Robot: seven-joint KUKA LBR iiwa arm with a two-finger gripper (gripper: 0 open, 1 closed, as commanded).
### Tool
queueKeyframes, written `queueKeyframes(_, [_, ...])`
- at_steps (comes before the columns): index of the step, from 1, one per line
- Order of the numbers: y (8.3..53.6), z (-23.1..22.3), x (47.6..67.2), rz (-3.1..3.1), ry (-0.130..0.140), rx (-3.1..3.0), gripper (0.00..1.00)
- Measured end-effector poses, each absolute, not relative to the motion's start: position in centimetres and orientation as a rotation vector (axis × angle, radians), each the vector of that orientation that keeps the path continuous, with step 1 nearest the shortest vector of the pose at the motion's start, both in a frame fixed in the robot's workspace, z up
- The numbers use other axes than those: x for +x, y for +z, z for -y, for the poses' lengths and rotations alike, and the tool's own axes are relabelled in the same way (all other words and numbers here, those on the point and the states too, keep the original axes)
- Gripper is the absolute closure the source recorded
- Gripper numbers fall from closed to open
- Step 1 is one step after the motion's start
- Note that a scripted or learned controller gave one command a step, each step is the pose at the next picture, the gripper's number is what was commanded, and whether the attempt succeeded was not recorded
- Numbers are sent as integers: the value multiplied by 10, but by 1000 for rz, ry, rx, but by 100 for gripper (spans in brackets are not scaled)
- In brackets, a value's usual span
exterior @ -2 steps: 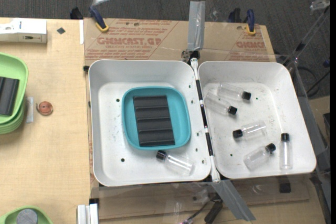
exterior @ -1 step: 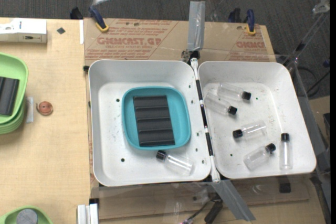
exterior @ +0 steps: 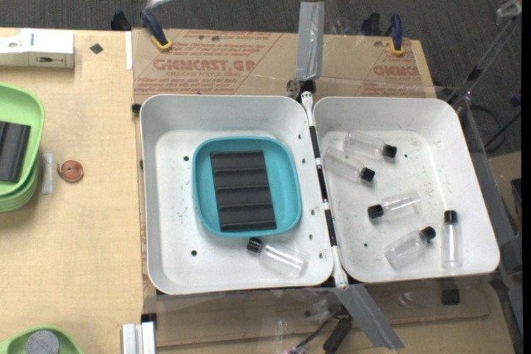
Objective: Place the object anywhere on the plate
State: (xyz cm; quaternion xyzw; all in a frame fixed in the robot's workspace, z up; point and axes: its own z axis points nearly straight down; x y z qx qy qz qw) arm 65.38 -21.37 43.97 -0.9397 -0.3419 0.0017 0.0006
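Two white bins sit side by side on a sheet of cardboard point(exterior: 249, 58), which two blue-and-orange clamps point(exterior: 155, 31) pin at its far edge. The cardboard carries red printing that seems to read "CHEMCAST GP"; we cannot make out the smaller lines.

To the left, on the wooden bench point(exterior: 83, 261), we see a green tray point(exterior: 25, 116) holding something dark, a small white box point(exterior: 37, 48) whose label is too small to read, and a little round copper-coloured piece point(exterior: 71, 171).

The left bin point(exterior: 166, 261) holds a teal plate point(exterior: 203, 186) with a black ribbed insert point(exterior: 242, 191) covering most of its middle, so only the rim and a narrow border are bare. One clear vial with a black cap point(exterior: 275, 254) lies on its side on the bin floor just beside the plate's near right corner, cap towards the plate, not on it.

The right bin point(exterior: 473, 178) holds five more capped vials point(exterior: 394, 206), scattered and mostly apart from one another; two lie close together near the divider between the bins.

We cannot tell whether the gripper is released or clenched, nor how the vial lies relative to it.
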Motion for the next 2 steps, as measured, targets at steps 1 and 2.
queueKeyframes(1, [441,216,654,975,3,-2986,0])
queueKeyframes(2, [439,222,649,774,9,-3043,0])
